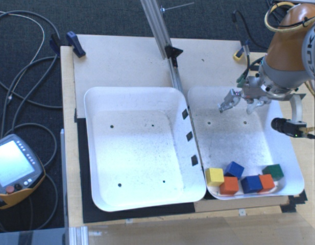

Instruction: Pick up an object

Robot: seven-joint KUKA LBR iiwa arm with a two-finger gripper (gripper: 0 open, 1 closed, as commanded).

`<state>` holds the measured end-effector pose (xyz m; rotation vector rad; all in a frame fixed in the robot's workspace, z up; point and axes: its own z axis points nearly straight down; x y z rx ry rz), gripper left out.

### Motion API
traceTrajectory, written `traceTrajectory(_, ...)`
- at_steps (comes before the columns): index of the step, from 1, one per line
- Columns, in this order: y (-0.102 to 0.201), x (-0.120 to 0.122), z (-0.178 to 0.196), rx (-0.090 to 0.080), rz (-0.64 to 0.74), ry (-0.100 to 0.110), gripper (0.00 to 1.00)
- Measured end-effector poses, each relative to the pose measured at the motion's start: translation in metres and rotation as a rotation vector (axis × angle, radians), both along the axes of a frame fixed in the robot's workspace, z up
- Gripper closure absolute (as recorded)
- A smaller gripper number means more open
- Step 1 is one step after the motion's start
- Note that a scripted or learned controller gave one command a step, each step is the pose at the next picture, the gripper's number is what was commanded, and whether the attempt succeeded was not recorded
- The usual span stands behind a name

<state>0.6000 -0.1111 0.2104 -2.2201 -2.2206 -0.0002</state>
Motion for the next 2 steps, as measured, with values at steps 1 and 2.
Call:
traceTrajectory(1, 0.0, 0.001, 0.011, 0.0, 0.001, -0.003, 1.0)
traceTrajectory(2, 0.001, 0.002, 0.022, 0.0, 0.002, -0.006, 1.0)
